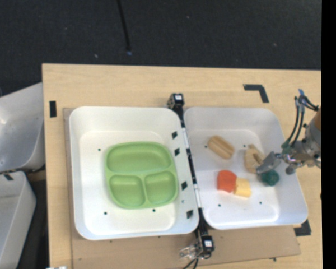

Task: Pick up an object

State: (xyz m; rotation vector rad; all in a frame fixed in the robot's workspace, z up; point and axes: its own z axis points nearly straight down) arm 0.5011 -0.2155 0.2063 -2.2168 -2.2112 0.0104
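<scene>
At claw: the gripper (pixel 267 168) over the right bin (pixel 269 212), finger state untellable
Beneath claw: green ball (pixel 269 178)
Left of claw: tan block (pixel 251 157), red piece (pixel 227 181)

The right bin (pixel 269 212) holds the loose objects, all in its middle and toward its 3 o'clock side. A tan ridged bread-like piece (pixel 220 147) lies tilted at about 11 o'clock from the bin's centre. At 3 o'clock from it, near but apart, lies a second tan chunk (pixel 252 157), paler and blockier. A small dark green rounded object (pixel 269 178) sits at 5 o'clock of that chunk, just beside it. Toward 6 o'clock of the bin's centre a red-orange block (pixel 227 181) touches a pale yellow block (pixel 243 188), the yellow one at its 4 o'clock
</scene>
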